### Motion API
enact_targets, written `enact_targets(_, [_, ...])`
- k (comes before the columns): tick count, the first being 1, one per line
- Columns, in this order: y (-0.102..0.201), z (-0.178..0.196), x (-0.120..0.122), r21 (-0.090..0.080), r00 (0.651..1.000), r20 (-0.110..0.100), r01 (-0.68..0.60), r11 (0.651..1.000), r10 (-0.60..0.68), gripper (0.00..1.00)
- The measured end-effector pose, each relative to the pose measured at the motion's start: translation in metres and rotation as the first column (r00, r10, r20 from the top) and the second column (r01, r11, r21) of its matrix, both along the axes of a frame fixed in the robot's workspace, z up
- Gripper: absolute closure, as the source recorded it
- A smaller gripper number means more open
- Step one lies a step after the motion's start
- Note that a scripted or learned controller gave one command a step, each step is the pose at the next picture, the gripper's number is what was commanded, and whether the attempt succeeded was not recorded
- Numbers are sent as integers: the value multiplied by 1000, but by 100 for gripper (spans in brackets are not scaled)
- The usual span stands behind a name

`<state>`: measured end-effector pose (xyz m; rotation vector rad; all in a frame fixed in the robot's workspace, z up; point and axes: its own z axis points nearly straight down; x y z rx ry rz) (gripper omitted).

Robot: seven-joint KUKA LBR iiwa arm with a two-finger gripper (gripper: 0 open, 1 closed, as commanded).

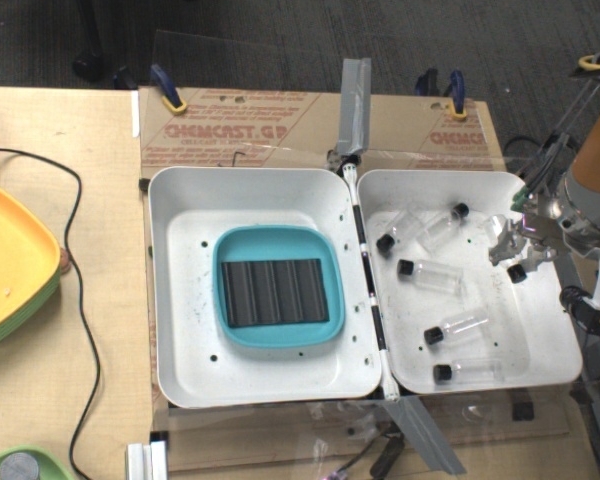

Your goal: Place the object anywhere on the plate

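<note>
Reaching in from the right, the end effector (518, 240) is seen low over the right edge of the right bin (480, 373); whether it is spread or pressed together cannot be told. A clear vial with a black cap (517, 271) lies just beside it, and whether it is touched cannot be told. Four more capped vials (435, 276) are scattered across that bin's floor. In the left bin (180, 268), a teal plate (277, 287) with a dark ribbed centre is set, well apart from the vials.
</note>
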<state>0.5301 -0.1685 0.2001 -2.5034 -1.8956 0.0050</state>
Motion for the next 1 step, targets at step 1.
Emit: enact_targets(1, [0, 0, 0, 0, 1000, 0, 0, 1000, 0, 0])
